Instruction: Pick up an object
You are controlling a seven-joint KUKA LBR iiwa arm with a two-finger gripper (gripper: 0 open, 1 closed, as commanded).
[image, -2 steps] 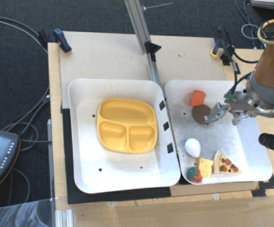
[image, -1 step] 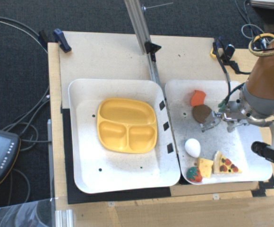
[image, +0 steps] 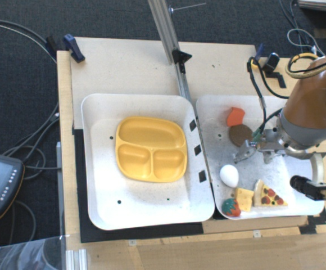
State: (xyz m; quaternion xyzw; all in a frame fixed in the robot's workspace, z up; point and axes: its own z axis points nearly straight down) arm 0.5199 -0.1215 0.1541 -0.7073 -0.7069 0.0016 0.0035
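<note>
Several small items share your right bin (image: 208, 117) beside the white egg (image: 229, 175); the gripper (image: 257, 148) hangs just above-right of it, likely lining up a pick, jaw state unclear

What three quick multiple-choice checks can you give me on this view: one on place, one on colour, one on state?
1. Where does the yellow tray lie?
A. left bin
B. right bin
C. on the bench outside both bins

2. What colour is the egg?
A. orange
B. white
C. brown

3. How does the pizza slice stand?
A. held between the fingers
B. lying flat in the right bin
C. resting on the tray

Answers:
1 A, the tray sits in the left bin.
2 B, the egg is plain white, below the brown disc.
3 B, the slice lies on the bin floor, apart from the gripper.
</note>
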